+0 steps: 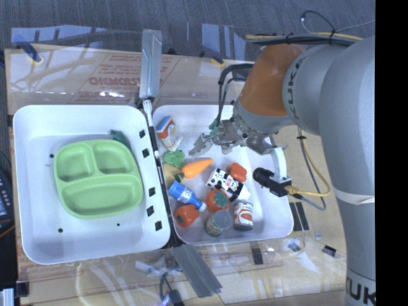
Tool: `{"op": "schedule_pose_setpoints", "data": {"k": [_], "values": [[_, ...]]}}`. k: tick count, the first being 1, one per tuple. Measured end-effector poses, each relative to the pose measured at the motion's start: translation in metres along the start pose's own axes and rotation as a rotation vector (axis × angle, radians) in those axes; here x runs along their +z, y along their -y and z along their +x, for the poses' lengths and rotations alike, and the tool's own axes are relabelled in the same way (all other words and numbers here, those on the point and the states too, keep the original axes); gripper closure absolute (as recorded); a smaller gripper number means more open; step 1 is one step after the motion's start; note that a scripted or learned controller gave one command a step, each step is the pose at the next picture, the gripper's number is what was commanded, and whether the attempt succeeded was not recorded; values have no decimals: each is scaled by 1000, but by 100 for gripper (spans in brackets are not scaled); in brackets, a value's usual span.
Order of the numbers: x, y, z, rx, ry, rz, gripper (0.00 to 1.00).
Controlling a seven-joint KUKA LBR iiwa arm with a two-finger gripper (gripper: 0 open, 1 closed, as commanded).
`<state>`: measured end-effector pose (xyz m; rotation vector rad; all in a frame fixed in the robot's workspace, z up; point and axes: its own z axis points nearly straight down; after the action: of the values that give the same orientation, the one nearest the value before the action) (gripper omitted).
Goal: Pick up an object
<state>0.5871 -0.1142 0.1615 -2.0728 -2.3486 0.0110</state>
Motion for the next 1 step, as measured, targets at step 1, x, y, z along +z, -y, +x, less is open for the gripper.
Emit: {"op": "schedule_pose_setpoints", "data": {"k": [1], "values": [[71,20,3,-130,1,-6,0]]}}
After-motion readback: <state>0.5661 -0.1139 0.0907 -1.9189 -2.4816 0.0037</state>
